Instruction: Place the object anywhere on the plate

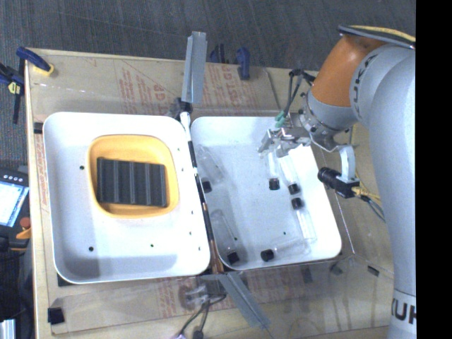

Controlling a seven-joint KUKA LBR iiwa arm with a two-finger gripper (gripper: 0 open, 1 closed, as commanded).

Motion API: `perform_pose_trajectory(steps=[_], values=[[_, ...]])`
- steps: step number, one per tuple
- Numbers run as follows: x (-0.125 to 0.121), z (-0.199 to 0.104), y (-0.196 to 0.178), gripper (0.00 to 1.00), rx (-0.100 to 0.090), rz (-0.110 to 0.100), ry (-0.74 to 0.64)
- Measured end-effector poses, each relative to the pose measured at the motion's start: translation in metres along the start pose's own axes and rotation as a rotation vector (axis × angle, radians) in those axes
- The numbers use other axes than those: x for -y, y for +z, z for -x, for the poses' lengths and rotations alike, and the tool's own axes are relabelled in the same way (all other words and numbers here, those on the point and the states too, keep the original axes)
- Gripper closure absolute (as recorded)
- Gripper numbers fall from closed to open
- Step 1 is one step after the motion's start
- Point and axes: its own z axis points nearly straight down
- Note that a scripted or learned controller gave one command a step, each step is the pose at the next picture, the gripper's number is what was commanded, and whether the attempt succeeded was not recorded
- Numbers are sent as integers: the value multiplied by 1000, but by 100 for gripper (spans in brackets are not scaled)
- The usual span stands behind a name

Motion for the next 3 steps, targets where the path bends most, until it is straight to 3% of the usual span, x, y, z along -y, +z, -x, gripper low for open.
perform_pose_trajectory(steps=[1,2,3], values=[[26,-58,-25,100,1,-1,-199],[-20,-103,-26,100,3,2,-304],[-24,-153,-15,100,2,0,-496]])
